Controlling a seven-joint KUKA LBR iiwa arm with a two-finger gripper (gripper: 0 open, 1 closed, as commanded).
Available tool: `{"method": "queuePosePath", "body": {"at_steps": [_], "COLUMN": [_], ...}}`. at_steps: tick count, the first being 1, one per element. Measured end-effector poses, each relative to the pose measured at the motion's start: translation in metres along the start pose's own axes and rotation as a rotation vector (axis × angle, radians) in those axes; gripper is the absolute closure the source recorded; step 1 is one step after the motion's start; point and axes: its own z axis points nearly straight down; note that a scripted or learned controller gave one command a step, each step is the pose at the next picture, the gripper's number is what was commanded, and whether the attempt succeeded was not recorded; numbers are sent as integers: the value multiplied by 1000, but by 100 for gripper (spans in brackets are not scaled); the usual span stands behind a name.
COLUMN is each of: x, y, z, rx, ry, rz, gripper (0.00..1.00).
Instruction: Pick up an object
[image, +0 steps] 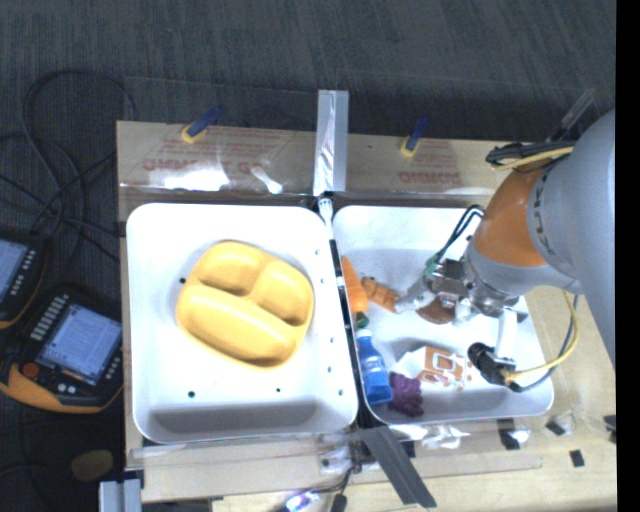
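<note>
Look to the right-hand bin: your arm reaches in from the right, orange band above the wrist, and the gripper sits low over the middle of that bin. Right at its tip lies a small brown object, touching or nearly so (the wrist hardware hides too much to say which), and how the gripper stands you cannot tell from here.

Along the bin's left wall you have an orange carrot-shaped toy, lying at a slant, with a blue bottle-like item below it. Just beside the blue one sits a purple lump, and next to that a white-and-orange packet.

The left-hand bin holds a large yellow bun-shaped object, well apart from the gripper.
</note>
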Motion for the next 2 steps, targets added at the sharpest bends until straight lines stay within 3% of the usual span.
{"method": "queuePosePath", "body": {"at_steps": [1, 2], "x": [-16, -24], "y": [-66, -1], "z": [-1, -8], "rx": [1, 13], "ry": [0, 1], "rz": [3, -132], "gripper": [0, 0]}}
